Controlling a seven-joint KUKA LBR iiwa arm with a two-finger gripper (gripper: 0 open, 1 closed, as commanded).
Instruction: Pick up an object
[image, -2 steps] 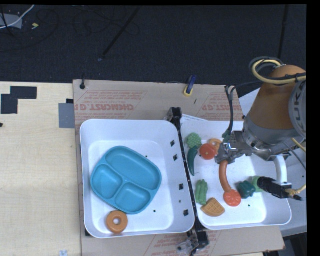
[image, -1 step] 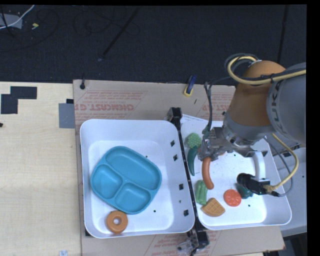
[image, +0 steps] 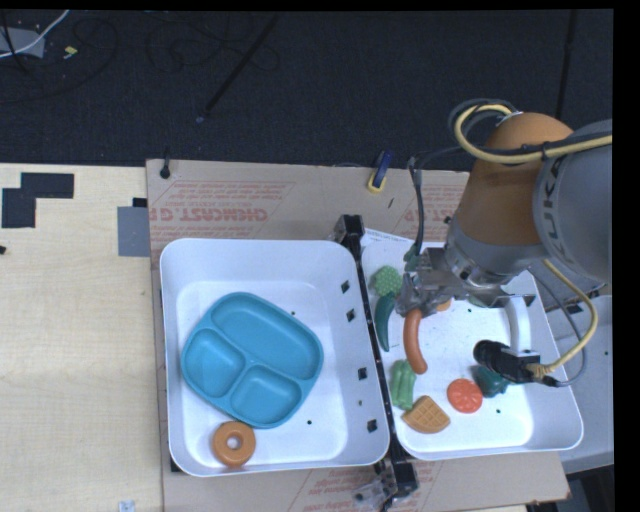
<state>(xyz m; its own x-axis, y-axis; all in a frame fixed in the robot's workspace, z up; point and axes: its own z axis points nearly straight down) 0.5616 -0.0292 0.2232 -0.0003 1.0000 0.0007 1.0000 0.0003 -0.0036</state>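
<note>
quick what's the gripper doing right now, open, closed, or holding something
Gripper: over the right bin, just above the orange sausage; open or closed cannot be told.

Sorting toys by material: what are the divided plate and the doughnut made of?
The plate looks like moulded plastic: even blue, smooth, soft sheen. The doughnut seems plastic or rubber toy food: uniform orange-tan, rounded; which one is unclear.
</note>
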